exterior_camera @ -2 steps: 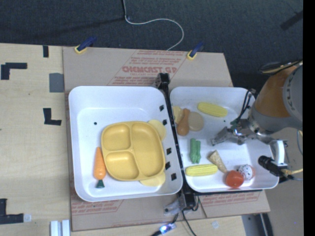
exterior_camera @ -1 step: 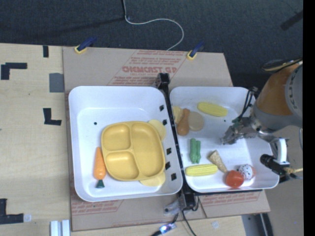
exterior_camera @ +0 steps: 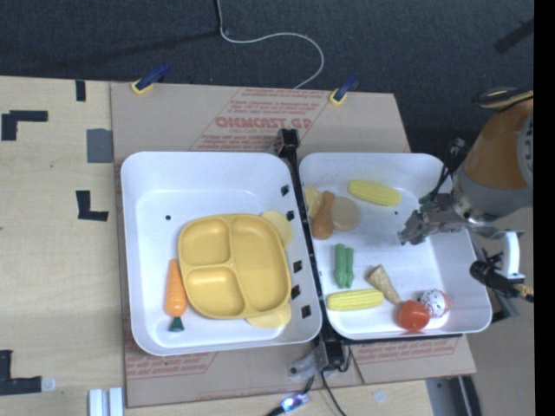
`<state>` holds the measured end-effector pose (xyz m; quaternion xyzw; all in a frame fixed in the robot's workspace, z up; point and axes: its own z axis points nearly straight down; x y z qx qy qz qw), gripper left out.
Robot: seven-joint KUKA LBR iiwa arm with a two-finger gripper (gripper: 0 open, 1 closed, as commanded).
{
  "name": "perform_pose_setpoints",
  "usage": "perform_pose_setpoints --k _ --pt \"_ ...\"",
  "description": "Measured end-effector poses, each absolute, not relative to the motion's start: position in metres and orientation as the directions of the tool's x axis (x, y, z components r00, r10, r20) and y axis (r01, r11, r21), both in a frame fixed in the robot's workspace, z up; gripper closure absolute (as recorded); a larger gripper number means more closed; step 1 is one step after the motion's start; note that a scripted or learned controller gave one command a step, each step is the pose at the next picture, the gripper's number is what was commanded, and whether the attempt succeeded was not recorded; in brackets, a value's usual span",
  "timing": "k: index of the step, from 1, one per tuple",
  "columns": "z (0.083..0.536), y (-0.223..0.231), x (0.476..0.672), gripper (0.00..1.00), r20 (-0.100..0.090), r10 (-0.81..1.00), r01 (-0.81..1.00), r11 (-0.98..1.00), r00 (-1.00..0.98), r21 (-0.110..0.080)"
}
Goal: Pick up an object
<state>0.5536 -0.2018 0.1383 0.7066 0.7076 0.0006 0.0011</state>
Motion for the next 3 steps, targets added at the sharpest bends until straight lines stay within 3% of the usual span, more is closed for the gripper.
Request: perform_pose_setpoints --k 1,2,3 --pt "0.198 -0.21 0.556 1.0 -0.002 1.0 1.0 0.001 -0.001 0.004" --pt "0.226 -0.209 0.556 1.0 -0.001 1.0 1.0 0.001 -0.001 0.002" --pt "0.22 -0.155 0.574 1.0 0.001 1.0 1.0 0.006 -0.006 -0.001"
